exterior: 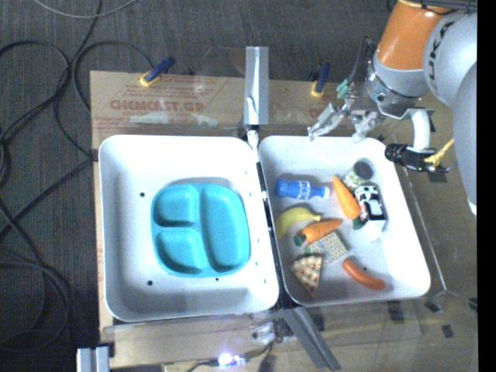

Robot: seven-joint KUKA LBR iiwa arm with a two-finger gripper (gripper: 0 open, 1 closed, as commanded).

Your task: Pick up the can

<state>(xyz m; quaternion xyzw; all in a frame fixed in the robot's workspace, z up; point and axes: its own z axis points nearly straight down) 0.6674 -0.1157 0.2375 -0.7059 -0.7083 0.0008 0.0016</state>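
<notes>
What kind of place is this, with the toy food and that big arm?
Probably a robotics lab or test bench. A grey and orange robot arm hangs its gripper over two white bins set on a board, one full of toy food and a can, with loose cables on the carpet.

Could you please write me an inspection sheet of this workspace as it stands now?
Surface: two white bins side by side, left bin and right bin, on a brown board.
Job's things: can at the right bin's far side, next to an orange carrot.
Clutter: blue divided tray in the left bin; blue bottle, banana, second carrot, sausage, pizza slice in the right bin.
Grippers: tool open above the right bin's far rim, holding nothing.
Cables: black cables on the floor, left.
Surroundings: dark carpet.
</notes>
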